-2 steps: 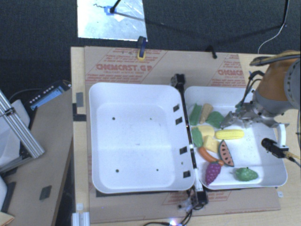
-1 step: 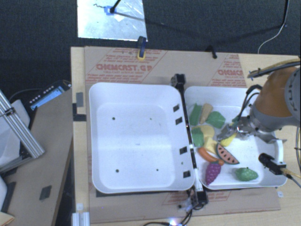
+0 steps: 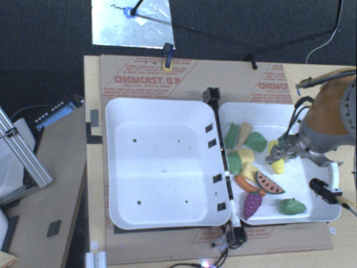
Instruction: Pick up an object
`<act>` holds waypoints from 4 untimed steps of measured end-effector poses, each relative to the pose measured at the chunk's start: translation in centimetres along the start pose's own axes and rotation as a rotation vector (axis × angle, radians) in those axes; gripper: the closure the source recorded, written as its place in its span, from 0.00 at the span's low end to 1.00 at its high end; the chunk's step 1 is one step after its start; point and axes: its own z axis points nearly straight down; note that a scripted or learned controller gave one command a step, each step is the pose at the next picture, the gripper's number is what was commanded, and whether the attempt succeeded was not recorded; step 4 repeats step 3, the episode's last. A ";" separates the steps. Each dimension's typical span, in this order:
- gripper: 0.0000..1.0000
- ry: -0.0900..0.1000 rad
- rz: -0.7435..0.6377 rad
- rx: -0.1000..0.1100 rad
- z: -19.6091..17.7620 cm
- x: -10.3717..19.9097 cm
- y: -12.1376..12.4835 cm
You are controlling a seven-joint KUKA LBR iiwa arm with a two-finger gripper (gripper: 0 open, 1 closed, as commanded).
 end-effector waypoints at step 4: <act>1.00 0.004 -0.008 -0.004 -12.2 19.5 8.2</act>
